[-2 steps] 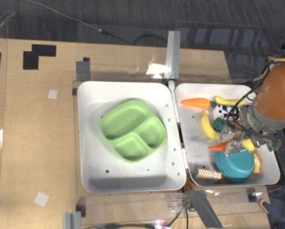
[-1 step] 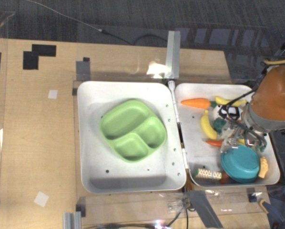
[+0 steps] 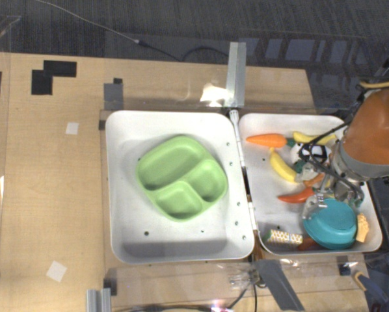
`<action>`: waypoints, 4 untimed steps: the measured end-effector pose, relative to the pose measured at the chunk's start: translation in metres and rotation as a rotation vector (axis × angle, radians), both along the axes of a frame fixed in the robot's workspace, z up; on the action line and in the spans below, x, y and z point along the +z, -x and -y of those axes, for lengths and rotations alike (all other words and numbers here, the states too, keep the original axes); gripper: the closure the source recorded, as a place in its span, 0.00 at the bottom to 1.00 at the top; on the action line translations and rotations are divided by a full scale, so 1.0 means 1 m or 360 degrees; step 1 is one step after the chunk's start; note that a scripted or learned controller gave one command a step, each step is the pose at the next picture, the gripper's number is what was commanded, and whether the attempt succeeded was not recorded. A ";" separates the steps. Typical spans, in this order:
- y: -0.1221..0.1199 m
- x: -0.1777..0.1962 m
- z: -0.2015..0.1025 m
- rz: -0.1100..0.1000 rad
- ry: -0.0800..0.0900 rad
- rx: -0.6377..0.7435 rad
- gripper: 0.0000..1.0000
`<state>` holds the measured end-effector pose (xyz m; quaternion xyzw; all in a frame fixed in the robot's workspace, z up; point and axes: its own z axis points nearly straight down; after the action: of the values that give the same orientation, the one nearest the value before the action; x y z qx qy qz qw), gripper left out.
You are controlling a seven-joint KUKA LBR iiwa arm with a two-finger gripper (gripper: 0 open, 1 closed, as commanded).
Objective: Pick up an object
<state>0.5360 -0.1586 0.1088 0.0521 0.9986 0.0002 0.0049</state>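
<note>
Barely Begun: Arm Low Over the Right Bin, Nothing Lifted

Seen from the fixed overhead camera, the wooden bench carried two shallow white bins side by side. The left white bin held a single lime-green plastic tray with three compartments, lying at a slant near the middle. The right white bin held the clutter: an orange toy carrot near the far wall, a yellow toy banana just beneath it, a second small yellow piece beside the carrot, a red-orange pepper-shaped toy, a teal round plastic bowl at the near right corner, and a small speckled flat block against the near wall.

The grey arm with its orange band reached in from the right, and its pincer hung low between the pepper-shaped toy and the teal bowl. Whether it was spread or closed could not be told; the wrist hid it, and no object showed clearly clamped in it.

By this evidence the task stood at approach or grasp. Every toy appeared to rest on the bin floor, so a secure grip and the lift remained to be done.
</note>
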 end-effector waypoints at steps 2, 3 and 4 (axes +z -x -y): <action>0.033 -0.018 -0.074 0.0023 -0.0002 -0.0453 0.00; 0.009 -0.018 -0.076 0.0010 -0.0010 -0.0794 0.00; -0.060 -0.019 -0.077 0.0009 -0.0010 -0.0847 0.00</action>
<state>0.5960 -0.0813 0.0894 0.3129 0.9498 0.0022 0.0075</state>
